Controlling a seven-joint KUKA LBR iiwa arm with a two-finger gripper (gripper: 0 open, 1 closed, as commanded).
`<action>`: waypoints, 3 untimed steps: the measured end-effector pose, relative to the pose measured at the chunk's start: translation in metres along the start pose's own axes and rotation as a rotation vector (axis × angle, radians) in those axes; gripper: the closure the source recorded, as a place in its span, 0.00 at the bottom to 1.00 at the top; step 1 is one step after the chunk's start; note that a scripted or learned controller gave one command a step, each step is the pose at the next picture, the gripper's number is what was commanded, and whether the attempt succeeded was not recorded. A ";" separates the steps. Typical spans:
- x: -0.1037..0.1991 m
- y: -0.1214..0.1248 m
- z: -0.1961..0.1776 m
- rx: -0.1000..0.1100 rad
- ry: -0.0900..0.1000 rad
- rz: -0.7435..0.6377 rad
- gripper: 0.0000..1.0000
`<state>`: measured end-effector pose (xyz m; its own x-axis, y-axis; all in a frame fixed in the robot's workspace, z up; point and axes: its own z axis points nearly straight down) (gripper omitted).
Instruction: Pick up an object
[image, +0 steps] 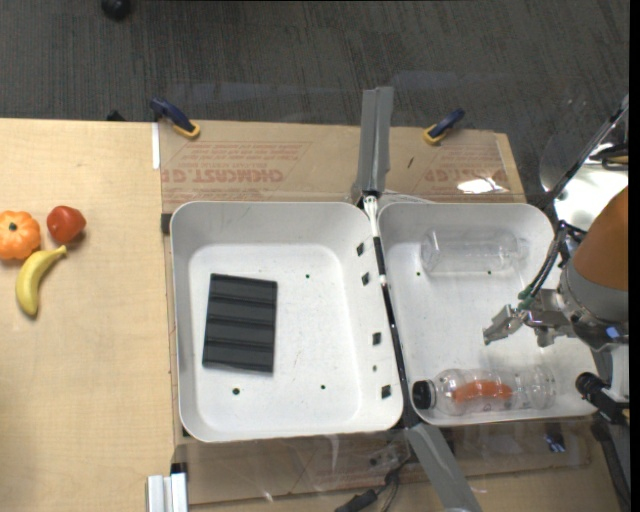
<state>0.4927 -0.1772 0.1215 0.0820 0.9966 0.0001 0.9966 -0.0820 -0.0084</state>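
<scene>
My gripper (518, 334) hangs over the right part of the right bin (400, 300), its fingers apart and nothing between them. Just below it a clear bottle (485, 391) with a black cap and an orange label lies on its side along the bin's front wall. A second clear, see-through bottle (472, 252) lies at the back of the same bin, above and to the left of the gripper. In the left bin (190, 330) a black ribbed rectangular block (240, 323) lies flat.
On the wooden bench to the left sit an orange (16, 236), a red fruit (66, 224) and a banana (34, 280). Cardboard (260, 165) held by clamps lies behind the bins. A grey divider bar (375, 140) runs between them.
</scene>
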 end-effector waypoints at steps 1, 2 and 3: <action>0.067 -0.022 0.035 0.002 0.000 -0.100 0.00; 0.018 -0.017 -0.028 -0.007 -0.001 0.054 0.00; 0.056 -0.021 0.031 -0.004 0.000 -0.123 0.00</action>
<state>0.4764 -0.1192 0.0904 -0.0407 0.9992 0.0007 0.9992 0.0407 -0.0042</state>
